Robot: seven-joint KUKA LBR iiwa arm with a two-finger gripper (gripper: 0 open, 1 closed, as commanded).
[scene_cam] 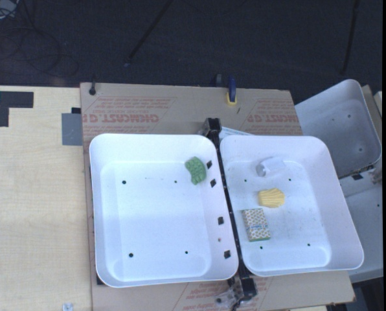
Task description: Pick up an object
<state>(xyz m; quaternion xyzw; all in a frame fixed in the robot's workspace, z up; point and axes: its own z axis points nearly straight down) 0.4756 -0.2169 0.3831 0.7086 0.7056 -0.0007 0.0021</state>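
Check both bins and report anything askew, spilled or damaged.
Nothing stands out. The green lump lies in the left bin; the pale piece, yellow piece and small packet lie apart in the right bin. Nothing looks spilled or broken.

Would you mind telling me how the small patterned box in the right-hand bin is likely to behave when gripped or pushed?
The patterned box lies flat on its broad face, so it probably slides rather than rolls or tips. It looks like thin card: likely light, and may crush under a firm squeeze. Lying low on the right bin floor, its edges may be hard to catch.
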